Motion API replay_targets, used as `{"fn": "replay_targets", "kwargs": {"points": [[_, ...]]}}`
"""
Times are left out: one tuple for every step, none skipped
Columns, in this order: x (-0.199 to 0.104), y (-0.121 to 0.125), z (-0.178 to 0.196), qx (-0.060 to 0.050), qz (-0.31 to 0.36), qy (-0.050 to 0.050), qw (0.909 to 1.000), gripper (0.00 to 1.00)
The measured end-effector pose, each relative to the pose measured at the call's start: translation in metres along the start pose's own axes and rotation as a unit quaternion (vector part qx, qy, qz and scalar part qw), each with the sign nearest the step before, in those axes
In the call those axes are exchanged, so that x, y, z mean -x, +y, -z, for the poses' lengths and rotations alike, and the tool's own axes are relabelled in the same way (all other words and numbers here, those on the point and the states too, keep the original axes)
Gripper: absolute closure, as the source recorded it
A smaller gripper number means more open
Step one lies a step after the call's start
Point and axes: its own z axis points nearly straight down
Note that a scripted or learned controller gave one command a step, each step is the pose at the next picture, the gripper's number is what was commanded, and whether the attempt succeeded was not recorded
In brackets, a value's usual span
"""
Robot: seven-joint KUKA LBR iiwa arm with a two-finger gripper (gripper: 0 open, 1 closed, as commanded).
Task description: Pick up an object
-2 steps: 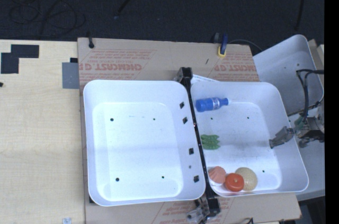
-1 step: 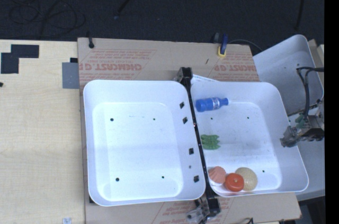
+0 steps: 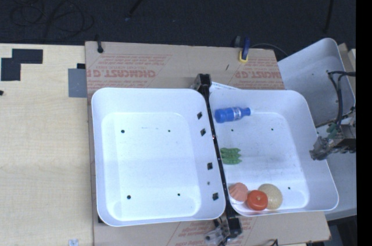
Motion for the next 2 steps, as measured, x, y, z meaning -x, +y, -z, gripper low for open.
{"fn": "replay_targets", "kwargs": {"points": [[0.0004,0.0002,0.0094,0.000,-0.001,0.000,1.0000,1.00],[0.0009,0.0002,0.0187,-0.001,-0.001,0.001,1.0000,1.00]]}}
